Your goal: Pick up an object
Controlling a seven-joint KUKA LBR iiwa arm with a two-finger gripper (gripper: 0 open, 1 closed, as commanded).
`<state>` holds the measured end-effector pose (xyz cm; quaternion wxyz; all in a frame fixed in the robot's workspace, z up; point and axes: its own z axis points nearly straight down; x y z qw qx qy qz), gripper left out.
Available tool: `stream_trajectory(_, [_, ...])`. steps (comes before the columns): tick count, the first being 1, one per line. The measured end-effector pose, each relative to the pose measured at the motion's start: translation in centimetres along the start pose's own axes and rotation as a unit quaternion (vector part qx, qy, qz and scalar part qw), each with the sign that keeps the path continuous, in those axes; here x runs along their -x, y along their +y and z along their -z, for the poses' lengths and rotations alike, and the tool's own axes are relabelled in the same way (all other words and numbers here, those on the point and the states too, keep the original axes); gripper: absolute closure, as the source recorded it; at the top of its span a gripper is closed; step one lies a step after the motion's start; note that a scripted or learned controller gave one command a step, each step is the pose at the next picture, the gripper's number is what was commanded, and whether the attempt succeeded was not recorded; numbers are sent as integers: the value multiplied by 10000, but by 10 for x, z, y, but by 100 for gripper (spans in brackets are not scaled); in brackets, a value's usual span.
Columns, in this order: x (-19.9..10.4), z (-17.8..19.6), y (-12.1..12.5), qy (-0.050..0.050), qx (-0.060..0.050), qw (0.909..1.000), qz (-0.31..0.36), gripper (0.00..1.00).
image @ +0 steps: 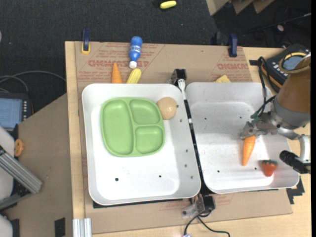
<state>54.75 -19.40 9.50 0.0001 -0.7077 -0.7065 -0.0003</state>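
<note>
Nearest, a tomato (pixel 268 168) lies beside the carrot (pixel 248 149) in the right bin (pixel 217 95); hand (pixel 255 128) touches the carrot's top, grip unclear.

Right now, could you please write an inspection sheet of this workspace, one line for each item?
Surface: cardboard-covered bench bearing left bin and right bin.
Job's things: carrot and tomato in right bin; green divided plate and round beige object in left bin.
Clutter: bottle, corn and second carrot behind left bin.
Gripper: gripper just above carrot's top.
Cables: black cable at front edge.
Surroundings: dark carpet; yellow object on floor.
</note>
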Motion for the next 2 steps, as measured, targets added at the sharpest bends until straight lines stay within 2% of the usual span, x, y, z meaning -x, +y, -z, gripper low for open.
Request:
stream_trajectory(1, [-68,-11,73,1,31,10000,53,100])
stream_trajectory(2, [-147,95,24,8,18,10000,43,100])
